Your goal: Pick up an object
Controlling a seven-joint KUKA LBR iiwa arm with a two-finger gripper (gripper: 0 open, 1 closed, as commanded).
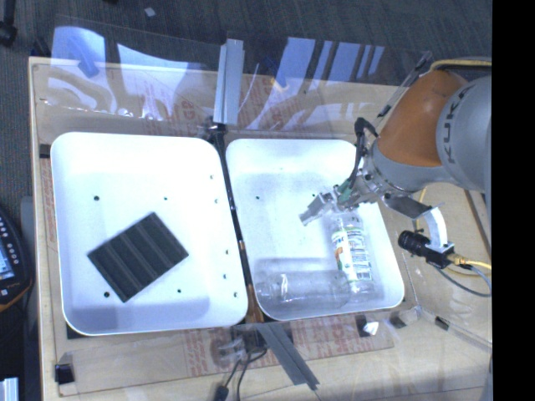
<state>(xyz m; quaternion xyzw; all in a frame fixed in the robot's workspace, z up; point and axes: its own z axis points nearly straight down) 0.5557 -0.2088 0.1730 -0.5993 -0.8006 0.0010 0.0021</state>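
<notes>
Although the task names no particular object, the two shallow white bins offer only a few candidates, and their layout hints at which one the arm is after. In the left bin (75, 153), a flat black ribbed rectangular pad (138, 256) lies at a diagonal on the floor, well apart from every wall, with nothing near it; it lies low and flush, which would likely make it awkward for two fingers to get under. A dark divider (232, 215) runs between the bins. In the right bin (267, 161), a clear plastic container (301, 286) rests on its side along the near wall, hard to make out against the white. Just beside it, a clear plastic bottle with a white printed label (351, 253) lies lengthwise, its neck end pointing up toward the far wall and its base near the front corner. The grey arm with its orange band (418, 124) reaches in from the right and tilts down so that the metal two-finger gripper (322, 207) hangs just above the bottle's neck end. That posture suggests an approach to the bottle. Whether the gripper's tips are spread or closed cannot be told; they blur against the bin floor, and nothing is visibly caught between them.
</notes>
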